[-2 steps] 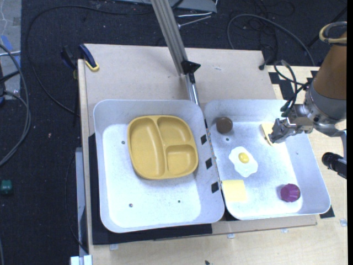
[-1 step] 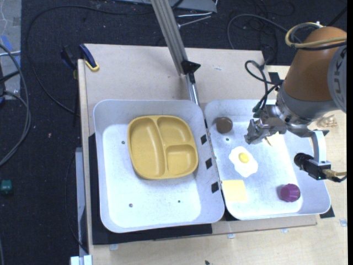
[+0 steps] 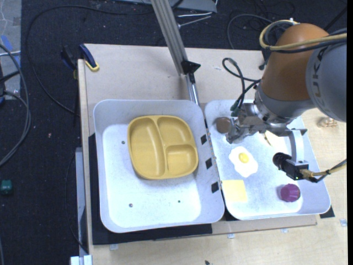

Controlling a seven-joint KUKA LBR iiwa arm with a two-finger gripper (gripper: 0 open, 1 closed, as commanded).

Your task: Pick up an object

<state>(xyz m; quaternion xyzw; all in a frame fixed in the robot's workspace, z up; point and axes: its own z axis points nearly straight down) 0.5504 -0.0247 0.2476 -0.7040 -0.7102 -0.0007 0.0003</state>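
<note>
The grey and orange arm (image 3: 298, 65) leans in over the right bin (image 3: 265, 200), and its pincer (image 3: 238, 134) hangs low just above the fried egg (image 3: 243, 162), a little towards the far side of it. From where I stand the wrist hides too much of the pincer to tell whether it is open or closed, and I see nothing held in it.

The egg lies flat on the bin floor, yolk up. Just beyond the egg, close beside the pincer, sits a small brown round thing (image 3: 223, 125); I cannot tell whether the two touch. On the near side of the egg lies a flat yellow square (image 3: 234, 190), close to it but apart. Well off to the right of the egg, near the bin's front corner, sits a small purple lump (image 3: 290, 192).

To the left of the egg, across the bins' meeting edges, the left bin (image 3: 154, 206) holds a yellow divided plate (image 3: 163, 147), lying flat. Both bins rest on the pale counter (image 3: 132, 70).
</note>
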